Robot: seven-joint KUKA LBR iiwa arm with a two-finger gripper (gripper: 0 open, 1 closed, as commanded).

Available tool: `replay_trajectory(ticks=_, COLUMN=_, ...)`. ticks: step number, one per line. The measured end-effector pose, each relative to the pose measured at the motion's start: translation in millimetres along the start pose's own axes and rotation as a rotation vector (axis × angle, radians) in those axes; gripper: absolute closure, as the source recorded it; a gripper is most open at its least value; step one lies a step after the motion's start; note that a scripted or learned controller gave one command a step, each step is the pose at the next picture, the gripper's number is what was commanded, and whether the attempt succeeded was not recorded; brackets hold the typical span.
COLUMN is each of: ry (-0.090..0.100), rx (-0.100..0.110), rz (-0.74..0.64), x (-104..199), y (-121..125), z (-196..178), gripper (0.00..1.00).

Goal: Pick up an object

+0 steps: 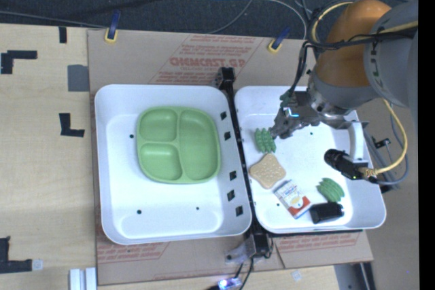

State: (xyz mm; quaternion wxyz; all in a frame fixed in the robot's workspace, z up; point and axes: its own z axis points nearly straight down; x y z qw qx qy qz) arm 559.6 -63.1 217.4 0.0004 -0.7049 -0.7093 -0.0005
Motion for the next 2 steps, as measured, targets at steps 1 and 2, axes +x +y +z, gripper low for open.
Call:
replay_trajectory(ticks=1, ry=0.0, rx=0.001, rz=0.0, x=56, y=12, z=-11, gripper=1.0)
replay_trajectory(ticks=2, ry=0.0, rx=0.001, rz=-0.001, x=113, y=31, z=-12, gripper=1.0)
